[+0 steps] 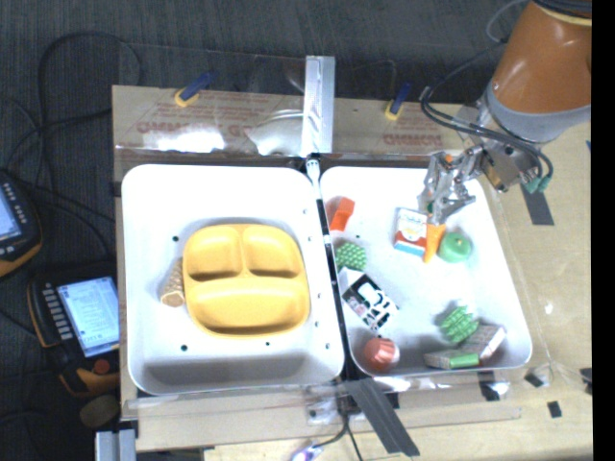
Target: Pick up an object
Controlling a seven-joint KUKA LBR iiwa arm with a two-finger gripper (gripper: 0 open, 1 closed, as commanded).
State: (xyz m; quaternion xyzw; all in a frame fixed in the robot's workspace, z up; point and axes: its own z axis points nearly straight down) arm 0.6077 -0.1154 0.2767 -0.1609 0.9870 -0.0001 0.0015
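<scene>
Small white-and-orange cardboard carton (411,231) upright in right white bin (509,257), just below metal two-finger gripper (446,196), beside green ball (455,248). Grip state: cannot tell. Probably light, crushable, smooth-sided; best pinched gently across flat faces, mid-height.

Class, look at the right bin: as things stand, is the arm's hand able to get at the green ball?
Probably yes. The hand hangs just above the green ball, whose top is uncovered; the small white carton and an orange piece crowd its left side.
</scene>
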